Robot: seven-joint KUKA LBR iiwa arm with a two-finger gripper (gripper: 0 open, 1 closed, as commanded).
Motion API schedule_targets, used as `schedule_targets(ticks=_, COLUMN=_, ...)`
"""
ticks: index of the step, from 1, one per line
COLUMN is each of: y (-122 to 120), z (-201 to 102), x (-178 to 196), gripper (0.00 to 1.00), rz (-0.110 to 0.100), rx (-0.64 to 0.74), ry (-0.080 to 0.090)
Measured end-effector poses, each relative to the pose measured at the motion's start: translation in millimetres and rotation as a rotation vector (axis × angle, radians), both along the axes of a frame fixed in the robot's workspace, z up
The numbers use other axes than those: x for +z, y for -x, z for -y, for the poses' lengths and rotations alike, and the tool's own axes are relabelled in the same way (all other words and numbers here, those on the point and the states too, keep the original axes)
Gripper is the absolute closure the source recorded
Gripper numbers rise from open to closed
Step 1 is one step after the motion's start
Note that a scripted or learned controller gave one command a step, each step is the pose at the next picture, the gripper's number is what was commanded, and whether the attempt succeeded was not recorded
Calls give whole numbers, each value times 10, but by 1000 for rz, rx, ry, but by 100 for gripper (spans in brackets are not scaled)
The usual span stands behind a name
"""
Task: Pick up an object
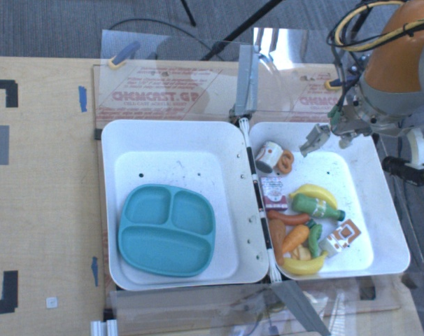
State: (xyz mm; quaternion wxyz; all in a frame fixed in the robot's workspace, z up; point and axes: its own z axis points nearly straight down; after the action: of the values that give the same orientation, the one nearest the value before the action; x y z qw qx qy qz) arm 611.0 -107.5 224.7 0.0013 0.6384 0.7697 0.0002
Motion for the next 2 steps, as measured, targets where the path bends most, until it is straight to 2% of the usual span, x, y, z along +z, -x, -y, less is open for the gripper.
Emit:
schedule_targets(ticks=1, y=222, z=116, x=-1115, gripper=0, rz=-3, rx=102, ry=-1)
schedule_targets(ticks=2, y=594, z=75, x=-1358, gripper=0, rz=9, rx=61, ry=4)
